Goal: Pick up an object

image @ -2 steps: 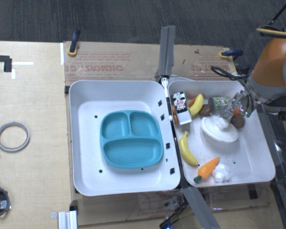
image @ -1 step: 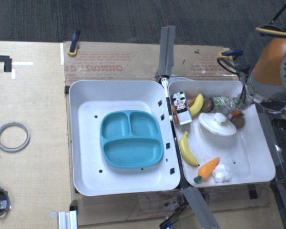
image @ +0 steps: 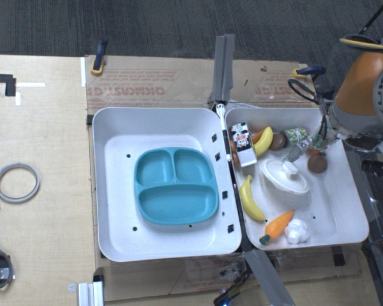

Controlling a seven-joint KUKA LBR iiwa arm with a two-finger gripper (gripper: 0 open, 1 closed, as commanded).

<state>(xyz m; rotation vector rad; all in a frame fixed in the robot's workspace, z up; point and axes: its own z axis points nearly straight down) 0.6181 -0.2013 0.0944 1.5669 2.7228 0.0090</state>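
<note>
In the right bin [image: 345, 228], the gripper [image: 295, 159] hangs low over a white lid [image: 285, 178], just beside it; its grip is unclear. Bananas [image: 251, 199], a carrot [image: 277, 225] lie nearby.

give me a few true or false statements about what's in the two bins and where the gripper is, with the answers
1. The blue divided plate lies in the left bin. True.
2. Two bananas are in the right bin. True: one banana lies near the divider, another banana sits at the back.
3. The toy carrot lies on the blue plate. False: it lies at the front of the right bin, beside a white ball.
4. The gripper is over the left bin. False: it is over the right bin, just above a white lidded dish.
5. A roll of tape lies in the left bin. False: it lies on the bench, outside the bins.
</note>
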